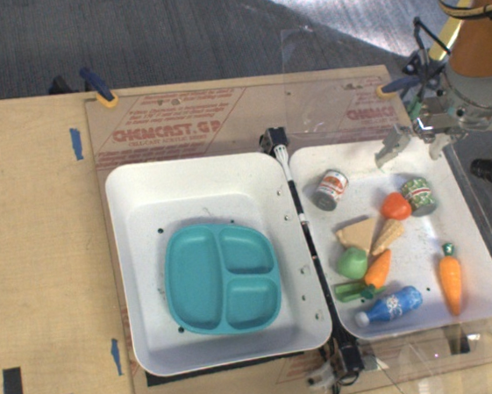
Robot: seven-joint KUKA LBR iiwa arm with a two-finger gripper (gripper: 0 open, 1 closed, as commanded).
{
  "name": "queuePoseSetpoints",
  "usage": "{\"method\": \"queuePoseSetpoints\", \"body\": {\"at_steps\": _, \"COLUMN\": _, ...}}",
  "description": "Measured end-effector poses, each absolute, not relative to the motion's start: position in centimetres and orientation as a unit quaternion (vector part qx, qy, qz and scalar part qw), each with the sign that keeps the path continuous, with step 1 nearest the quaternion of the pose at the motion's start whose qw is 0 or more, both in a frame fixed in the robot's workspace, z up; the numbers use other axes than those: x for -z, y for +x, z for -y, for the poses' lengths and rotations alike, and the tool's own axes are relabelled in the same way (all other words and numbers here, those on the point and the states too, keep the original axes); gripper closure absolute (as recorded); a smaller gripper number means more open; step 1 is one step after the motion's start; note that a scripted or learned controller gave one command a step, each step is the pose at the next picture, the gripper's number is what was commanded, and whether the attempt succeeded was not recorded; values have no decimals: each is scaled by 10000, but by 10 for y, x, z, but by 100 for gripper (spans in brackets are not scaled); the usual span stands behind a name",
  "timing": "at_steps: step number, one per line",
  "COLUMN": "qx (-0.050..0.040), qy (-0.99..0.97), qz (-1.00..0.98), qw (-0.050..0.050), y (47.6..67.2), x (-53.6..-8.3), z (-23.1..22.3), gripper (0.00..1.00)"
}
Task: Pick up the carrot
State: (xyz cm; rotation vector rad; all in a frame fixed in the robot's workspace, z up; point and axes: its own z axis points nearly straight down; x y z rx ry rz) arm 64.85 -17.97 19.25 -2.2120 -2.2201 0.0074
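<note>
The gripper hangs with fingers spread, holding nothing; the carrot lies well below it by the bin's wall, where a finger could catch the rim.

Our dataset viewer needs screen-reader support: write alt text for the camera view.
The claw hovers over the right bin's far edge, apart from the carrot lying near that bin's right wall. Toy foods and small cans crowd the bin; the left bin holds a teal divided plate.
</note>
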Motion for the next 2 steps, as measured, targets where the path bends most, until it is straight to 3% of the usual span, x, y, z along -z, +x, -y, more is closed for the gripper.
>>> {"method": "queuePoseSetpoints", "body": {"at_steps": 1, "qx": -11, "qy": -6267, "qz": 7793, "qw": 25, "y": 580, "x": -111, "z": 155, "gripper": 0}}
{"method": "queuePoseSetpoints", "body": {"at_steps": 2, "qx": 90, "qy": -6425, "qz": 7661, "qw": -152, "y": 537, "x": -96, "z": 108, "gripper": 0}}
